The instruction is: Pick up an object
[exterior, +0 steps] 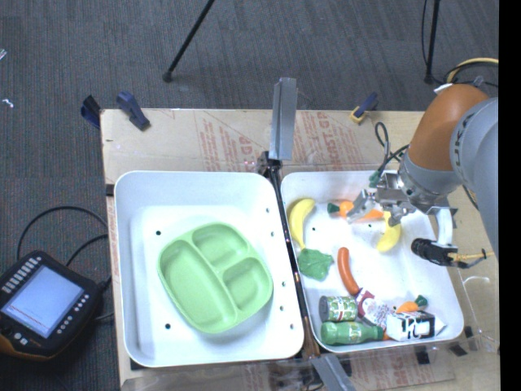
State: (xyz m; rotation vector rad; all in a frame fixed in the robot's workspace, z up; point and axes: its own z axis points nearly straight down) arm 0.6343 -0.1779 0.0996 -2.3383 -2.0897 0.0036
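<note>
A black handheld controller (42, 300) lies on the floor off the worktop's (203, 137) left edge. The left bin (130, 202) holds a green divided plate (215, 277) near its middle. In the right bin (444, 296), along the left wall, a yellow banana (299, 218) sits above a green leafy piece (314, 263). Next comes a red sausage (348, 270), and below it, near the bin's front edge, a green can (338, 308) and a green bottle (350, 332) lying on its side. A small carrot (352, 208) lies near the bin's back edge. The claw (384, 210) hangs over the bin's upper right part, just above a second banana (390, 236); whether its fingers are apart or together I cannot tell. A white carton (413, 326) rests in the front right corner.
</note>
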